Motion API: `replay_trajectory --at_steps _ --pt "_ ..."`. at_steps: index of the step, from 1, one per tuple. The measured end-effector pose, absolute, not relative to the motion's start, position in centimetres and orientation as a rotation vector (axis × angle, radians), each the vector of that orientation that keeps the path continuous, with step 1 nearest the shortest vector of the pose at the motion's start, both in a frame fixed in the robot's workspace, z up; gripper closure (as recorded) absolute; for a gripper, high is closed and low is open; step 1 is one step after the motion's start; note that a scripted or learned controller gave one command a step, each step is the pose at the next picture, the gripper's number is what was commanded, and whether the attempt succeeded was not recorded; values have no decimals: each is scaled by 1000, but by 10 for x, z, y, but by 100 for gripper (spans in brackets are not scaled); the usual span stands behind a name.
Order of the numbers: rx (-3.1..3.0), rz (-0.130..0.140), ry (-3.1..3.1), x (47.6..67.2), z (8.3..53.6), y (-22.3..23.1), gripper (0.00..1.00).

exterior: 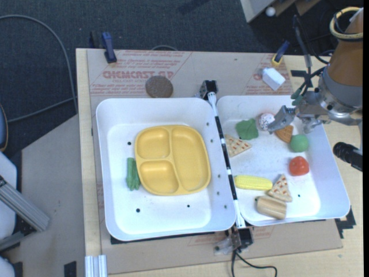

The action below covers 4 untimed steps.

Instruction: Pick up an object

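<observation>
I see my gripper (286,122) hovering over the right bin (328,203), finger state unclear, the orange wedge (284,134) just beneath and the white ball (266,120) left.

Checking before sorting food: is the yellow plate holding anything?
Empty. All three compartments of the plate show bare yellow; the green pod lies beside it on the bin floor.

Bins (115,154) glossy white plastic; yellow divided plate (172,158) smooth satin plastic; toy corn (252,182) shiny plastic; counter (173,71) matt printed cardboard; tool (294,120) dull grey metal.
</observation>
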State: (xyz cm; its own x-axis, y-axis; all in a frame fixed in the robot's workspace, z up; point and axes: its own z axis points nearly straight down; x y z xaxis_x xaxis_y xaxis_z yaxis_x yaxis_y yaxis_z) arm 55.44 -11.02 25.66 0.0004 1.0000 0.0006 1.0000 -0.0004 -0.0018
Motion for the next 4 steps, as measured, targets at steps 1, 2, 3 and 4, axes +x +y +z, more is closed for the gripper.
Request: replay_trajectory --at_steps 1,2,3,4 --pt "-2222 5 -2217 548 100 -188 0" --pt "-2220 1 -2219 522 84 -175 0" --pt "-2224 -2 -2220 523 95 -176 100" --pt "-2223 -1 -2222 480 184 -164 100"
